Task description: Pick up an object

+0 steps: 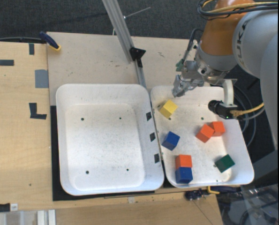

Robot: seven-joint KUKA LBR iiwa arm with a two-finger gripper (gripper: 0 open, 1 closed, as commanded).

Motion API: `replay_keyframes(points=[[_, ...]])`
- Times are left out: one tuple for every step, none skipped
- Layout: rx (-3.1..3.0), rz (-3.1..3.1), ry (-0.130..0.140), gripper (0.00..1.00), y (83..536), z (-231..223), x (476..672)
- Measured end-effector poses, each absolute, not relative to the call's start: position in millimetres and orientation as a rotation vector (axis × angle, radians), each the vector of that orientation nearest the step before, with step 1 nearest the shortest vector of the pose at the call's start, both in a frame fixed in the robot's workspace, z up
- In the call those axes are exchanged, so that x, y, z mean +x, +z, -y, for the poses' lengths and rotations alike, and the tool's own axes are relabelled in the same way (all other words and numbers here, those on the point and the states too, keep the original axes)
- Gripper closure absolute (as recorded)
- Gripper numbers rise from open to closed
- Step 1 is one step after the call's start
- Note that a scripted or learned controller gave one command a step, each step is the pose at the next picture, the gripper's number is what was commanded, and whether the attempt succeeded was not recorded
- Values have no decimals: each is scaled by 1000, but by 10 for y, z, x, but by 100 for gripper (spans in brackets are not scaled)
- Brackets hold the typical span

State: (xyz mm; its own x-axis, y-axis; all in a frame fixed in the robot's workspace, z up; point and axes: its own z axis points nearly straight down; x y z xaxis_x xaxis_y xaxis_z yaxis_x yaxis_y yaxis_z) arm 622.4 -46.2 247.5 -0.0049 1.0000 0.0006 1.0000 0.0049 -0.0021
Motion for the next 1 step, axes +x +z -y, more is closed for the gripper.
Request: replay_keyframes(points=[[-2213, 2226, 2, 100, 2457, -32, 6080]])
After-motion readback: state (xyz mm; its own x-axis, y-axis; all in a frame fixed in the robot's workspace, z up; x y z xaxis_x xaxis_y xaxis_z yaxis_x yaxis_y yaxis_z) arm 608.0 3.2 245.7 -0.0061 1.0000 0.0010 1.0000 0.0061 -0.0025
